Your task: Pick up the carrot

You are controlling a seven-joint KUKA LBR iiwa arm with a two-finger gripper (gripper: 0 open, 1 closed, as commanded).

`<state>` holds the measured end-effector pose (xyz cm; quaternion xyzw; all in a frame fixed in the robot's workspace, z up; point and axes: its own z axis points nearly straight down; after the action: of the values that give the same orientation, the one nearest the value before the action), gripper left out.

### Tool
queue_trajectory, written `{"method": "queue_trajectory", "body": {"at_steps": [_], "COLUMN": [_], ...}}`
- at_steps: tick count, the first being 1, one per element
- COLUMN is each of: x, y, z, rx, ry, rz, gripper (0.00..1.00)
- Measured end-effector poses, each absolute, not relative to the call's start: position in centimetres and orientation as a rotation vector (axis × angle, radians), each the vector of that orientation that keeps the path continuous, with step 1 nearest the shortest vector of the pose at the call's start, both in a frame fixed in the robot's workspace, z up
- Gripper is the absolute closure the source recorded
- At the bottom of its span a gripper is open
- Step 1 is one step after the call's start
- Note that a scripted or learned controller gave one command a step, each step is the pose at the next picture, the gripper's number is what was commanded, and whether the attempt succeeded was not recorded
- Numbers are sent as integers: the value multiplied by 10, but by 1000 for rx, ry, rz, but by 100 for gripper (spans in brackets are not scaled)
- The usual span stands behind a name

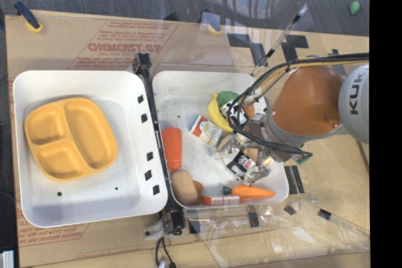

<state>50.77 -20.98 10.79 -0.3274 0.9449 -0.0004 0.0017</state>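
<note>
From here I can't tell what state my gripper (248, 157) is in, hanging just above the carrot (253, 192) along the right bin (188, 81)'s near wall, so I worry it closes on neighbouring clutter instead.

The grey arm with its orange band (308, 103) runs off the right edge, so its base is cut away. Its wrist hides part of the yellow banana-shaped toy (218, 111) and whatever lies beneath. The black two-finger gripper (246, 163), just above the small orange carrot (252, 192), is perhaps open, too cluttered to tell.
</note>
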Motion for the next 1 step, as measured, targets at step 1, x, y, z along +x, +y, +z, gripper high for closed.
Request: {"method": "queue_trajectory", "body": {"at_steps": [1], "x": [499], "y": [-208], "z": [117], "rx": [-1624], "ry": [2683], "rz": [-1], "gripper": [0]}}
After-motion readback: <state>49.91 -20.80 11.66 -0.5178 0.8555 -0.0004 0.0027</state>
